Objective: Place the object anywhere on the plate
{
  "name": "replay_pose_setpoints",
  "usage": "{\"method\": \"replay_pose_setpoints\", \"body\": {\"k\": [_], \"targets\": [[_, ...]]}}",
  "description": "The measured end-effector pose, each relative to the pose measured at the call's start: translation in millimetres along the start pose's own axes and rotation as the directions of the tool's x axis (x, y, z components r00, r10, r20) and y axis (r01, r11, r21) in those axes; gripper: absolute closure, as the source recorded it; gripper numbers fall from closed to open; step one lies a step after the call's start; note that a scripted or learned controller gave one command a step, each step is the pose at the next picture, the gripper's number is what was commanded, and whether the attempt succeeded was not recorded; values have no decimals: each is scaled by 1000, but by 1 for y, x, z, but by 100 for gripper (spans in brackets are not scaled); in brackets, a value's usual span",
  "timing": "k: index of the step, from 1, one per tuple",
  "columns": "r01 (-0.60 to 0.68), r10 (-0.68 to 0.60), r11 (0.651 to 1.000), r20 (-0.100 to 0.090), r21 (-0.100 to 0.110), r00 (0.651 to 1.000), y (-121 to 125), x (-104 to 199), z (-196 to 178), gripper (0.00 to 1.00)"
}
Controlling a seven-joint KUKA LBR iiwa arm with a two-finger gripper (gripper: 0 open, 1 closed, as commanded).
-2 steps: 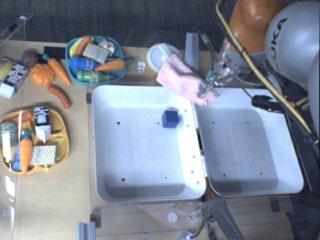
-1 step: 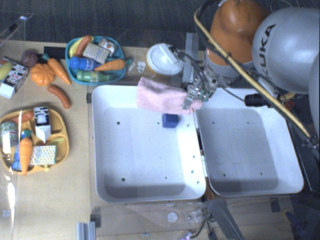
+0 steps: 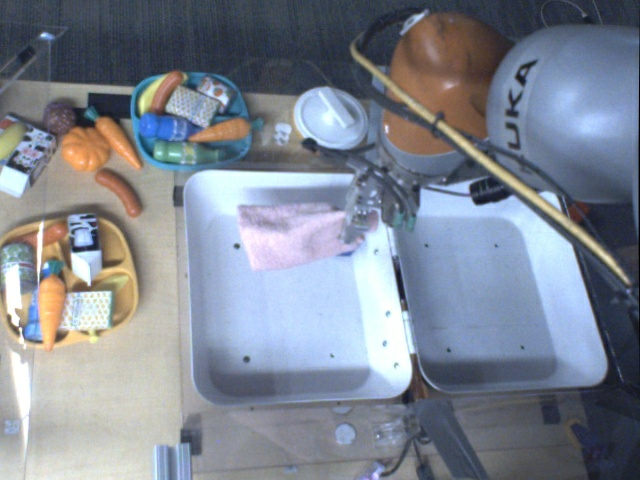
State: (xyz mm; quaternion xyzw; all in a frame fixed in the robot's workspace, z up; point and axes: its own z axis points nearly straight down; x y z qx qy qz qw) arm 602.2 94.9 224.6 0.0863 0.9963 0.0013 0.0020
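Note:
A pink cloth [image 3: 290,236] lies crumpled in the upper half of the left white bin [image 3: 290,368]. My gripper [image 3: 358,226] hangs down at the cloth's right edge, near the wall between the two bins, touching or just above the fabric. A small bluish bit [image 3: 347,251] shows at the cloth's lower right corner, just under the gripper; what it is cannot be made out. A yellow plate [image 3: 125,268] with toy food sits on the bench left of the bins.
The right bin [image 3: 500,308] lies under the arm. A blue bowl [image 3: 150,153] full of toy food and a white round lid [image 3: 332,116] stand behind the left bin. A toy pumpkin [image 3: 84,150], carrot [image 3: 122,140] and sausage [image 3: 120,192] lie loose at the left.

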Motion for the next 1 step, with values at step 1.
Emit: {"method": "replay_pose_setpoints", "body": {"k": [1], "targets": [[-1,1,1000,1,0,1000,0,0,0,0]]}}
